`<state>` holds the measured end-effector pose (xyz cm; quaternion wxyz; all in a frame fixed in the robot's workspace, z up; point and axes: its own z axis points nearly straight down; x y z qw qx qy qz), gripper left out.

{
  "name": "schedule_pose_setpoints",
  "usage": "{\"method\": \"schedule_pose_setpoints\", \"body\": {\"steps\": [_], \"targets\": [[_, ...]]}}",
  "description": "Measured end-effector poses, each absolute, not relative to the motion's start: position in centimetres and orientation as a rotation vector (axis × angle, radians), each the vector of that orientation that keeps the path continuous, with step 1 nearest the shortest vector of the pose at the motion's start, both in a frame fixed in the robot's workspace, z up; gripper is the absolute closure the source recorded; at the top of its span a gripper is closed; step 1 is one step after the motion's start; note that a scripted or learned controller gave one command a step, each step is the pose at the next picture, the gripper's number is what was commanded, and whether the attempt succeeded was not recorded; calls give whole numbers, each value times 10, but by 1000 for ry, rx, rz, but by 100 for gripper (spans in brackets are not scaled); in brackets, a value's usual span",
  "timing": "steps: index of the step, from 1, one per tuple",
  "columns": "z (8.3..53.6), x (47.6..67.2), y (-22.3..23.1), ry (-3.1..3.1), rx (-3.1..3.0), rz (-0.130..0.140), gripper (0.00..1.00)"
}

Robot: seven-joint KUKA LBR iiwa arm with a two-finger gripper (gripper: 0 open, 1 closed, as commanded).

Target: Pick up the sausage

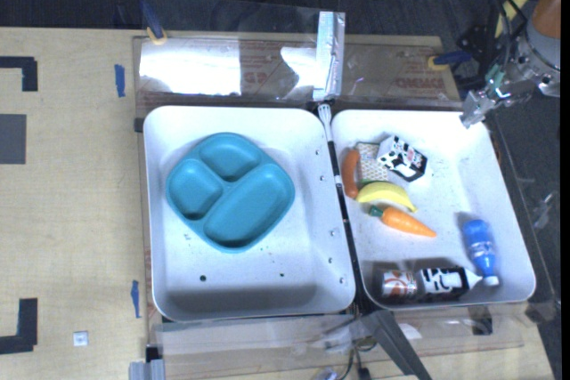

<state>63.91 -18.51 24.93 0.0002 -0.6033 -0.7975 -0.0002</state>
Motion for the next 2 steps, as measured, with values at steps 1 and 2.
{"method": "schedule_pose_setpoints", "body": {"steps": [1, 2], "targets": [[436, 659, -138, -2451, -1973, -2, 100], [448, 660, -136, -2458, -1972, -5, 100]]}}
